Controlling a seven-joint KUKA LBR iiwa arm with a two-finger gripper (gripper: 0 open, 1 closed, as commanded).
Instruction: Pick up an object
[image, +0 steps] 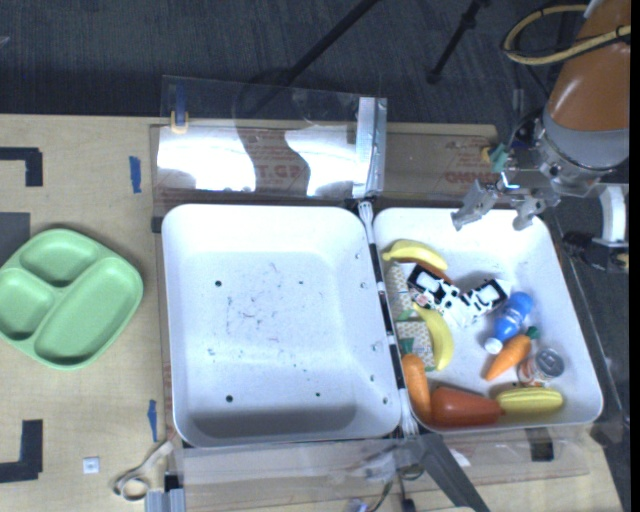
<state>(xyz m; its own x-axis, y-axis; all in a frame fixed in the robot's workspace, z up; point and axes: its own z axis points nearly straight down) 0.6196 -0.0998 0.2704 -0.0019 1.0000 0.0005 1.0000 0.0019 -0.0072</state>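
I am holding the gripper (497, 207) above the far edge of the right bin (570, 300), its two fingers spread apart with nothing between them. The objects I could pick are all lying nearer to me than that, crowded into the near and left parts of that bin, so the gripper is sitting well apart from every one of them.

I am weighing targets. The black-and-white toy (455, 296) and the blue bottle (510, 318) are lying near the middle of the bin, closest to the gripper's line of travel. The carrot (507, 358) is touching or nearly touching the bottle. The red pepper (462, 405) and the small yellow piece (530, 401) are lying along the near wall, and the two bananas (418, 255) (438, 338) are hugging the left wall (walls tend to block one finger, in my judgement).

So I am favouring the blue bottle: it is sitting away from the walls with some bare floor on its far side. To do this well, I would bring the gripper over its middle, turn the fingers across its narrow width, and descend straight. The risk I am watching for is a finger landing on the carrot or the toy and pushing the bottle aside.
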